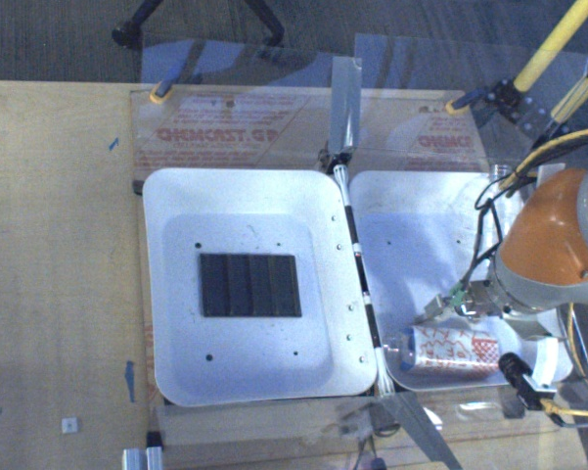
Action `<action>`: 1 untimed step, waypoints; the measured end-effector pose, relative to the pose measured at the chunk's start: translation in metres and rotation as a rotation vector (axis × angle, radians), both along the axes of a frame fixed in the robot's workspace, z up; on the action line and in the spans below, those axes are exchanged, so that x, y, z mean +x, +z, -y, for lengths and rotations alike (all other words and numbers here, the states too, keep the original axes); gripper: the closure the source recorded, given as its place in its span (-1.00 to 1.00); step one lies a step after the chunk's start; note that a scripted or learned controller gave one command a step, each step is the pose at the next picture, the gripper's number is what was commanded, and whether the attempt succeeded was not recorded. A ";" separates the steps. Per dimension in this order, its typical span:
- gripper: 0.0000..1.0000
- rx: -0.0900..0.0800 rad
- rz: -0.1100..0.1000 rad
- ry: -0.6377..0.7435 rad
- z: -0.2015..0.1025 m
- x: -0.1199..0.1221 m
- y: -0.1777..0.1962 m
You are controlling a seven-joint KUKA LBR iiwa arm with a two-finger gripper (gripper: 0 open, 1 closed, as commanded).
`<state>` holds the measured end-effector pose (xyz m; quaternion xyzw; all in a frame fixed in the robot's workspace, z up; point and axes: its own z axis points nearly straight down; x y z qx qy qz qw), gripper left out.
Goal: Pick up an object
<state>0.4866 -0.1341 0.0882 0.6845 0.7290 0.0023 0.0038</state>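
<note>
A tube-like package (448, 349) with a red and white pattern and a grey cap end lies on its side along the front wall of the right bin (411, 223). A dark ribbed rectangular pad (249, 285) lies flat in the middle of the left bin (176, 204). My gripper (457, 302) hangs low in the right bin, just above and behind the tube, under the orange wrist band (548, 233). The arm's body covers most of the gripper.
A metal divider (344, 116) stands between the bins at the back. Clear plastic sheets with red lettering (220, 125) lie behind both bins. Cables (489, 213) loop beside the arm. Bare wooden bench (49, 262) stretches to the left.
</note>
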 end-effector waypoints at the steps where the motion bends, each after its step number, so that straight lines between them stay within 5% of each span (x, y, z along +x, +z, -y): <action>1: -1.00 0.001 -0.008 0.226 -0.033 -0.007 0.104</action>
